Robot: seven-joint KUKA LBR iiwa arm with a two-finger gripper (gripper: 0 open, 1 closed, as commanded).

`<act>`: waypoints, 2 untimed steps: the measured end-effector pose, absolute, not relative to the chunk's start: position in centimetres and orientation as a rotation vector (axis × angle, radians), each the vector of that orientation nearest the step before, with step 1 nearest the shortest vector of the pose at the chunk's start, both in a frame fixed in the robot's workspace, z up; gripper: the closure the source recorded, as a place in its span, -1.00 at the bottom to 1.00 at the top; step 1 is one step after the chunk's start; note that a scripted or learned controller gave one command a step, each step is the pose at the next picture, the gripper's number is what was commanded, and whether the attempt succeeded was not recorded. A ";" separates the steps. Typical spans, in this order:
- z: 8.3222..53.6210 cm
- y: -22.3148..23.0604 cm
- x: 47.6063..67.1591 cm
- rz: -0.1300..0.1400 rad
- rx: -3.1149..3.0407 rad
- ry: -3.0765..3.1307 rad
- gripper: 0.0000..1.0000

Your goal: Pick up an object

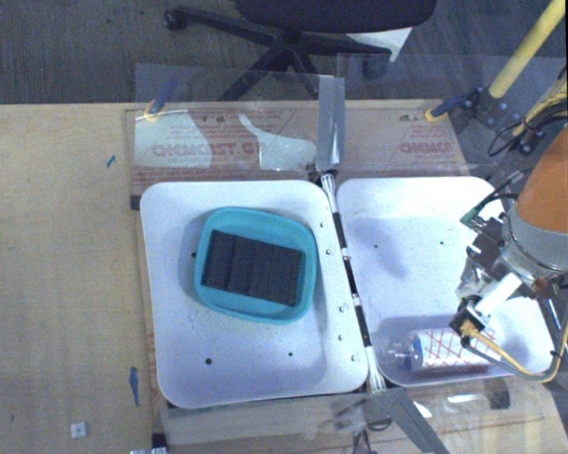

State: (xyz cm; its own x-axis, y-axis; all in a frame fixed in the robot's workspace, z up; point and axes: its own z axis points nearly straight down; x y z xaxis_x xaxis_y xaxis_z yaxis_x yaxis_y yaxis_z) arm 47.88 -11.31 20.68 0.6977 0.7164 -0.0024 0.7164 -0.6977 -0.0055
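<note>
I see the gripper point(471, 323) above the clear tube point(439, 349) in the right bin point(405, 226), its grip indiscernible; teal tray point(255, 263) sits left.

A robotics lab or test cell. A wooden table point(53, 276) carries two white bins point(175, 300) fixed side by side behind a clear taped-down panel point(225, 144). An office chair base point(287, 44) stands on grey carpet at the top, and loose cables point(517, 120) run at upper right.
</note>
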 end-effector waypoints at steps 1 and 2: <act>22.2 -12.1 48.8 0.005 -3.067 -0.677 1.00; 23.1 -12.0 48.9 0.011 -3.064 -0.682 1.00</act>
